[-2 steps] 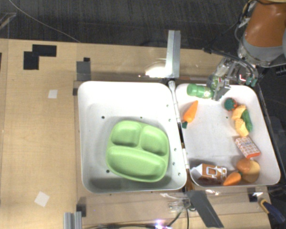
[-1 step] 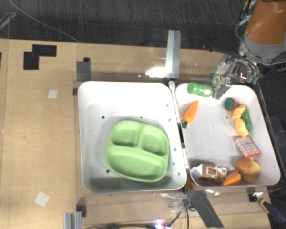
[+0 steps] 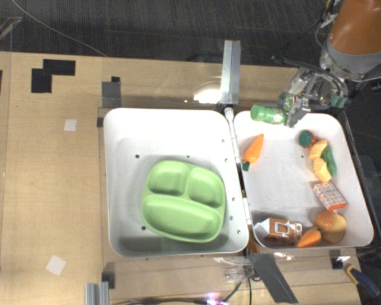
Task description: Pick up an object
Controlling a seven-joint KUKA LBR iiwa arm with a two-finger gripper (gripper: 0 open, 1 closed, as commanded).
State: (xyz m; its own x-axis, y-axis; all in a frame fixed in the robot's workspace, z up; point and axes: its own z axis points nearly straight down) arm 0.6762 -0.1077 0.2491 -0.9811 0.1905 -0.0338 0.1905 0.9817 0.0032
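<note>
1. A wooden counter [image 3: 44, 189] carries two shallow white bins side by side, seen from above at a slant.
2. The left bin [image 3: 120, 138] holds a light green divided plate [image 3: 184, 200] with three compartments, lying flat near the bin's middle and toward its front edge.
3. The right bin [image 3: 279, 176] holds several small toy foods. An orange carrot [image 3: 254, 147] lies tilted near the bin's left edge, toward the back.
4. At the right bin's front edge, a small brown and white bottle [image 3: 282, 229] lies on its side, with an orange piece [image 3: 309, 237] just beside it and a round orange-tan fruit [image 3: 331, 223] touching that piece at the front right corner.
5. A small red and white box [image 3: 329, 196] lies near the right edge, just behind the round fruit.
6. Farther back along the right edge, a cluster of yellow, green and orange-red pieces [image 3: 319, 152] lies close together.
7. A green object [image 3: 267, 114] sits at the back rim of the right bin, near its back left corner.
8. The gripper [image 3: 296, 114] hangs over that back rim, just beside the green object's right end. Whether its fingers are spread or pressed together cannot be told, nor whether they touch the green object.
9. The grey arm with its orange band [image 3: 362, 18] reaches in from the upper right corner.
</note>
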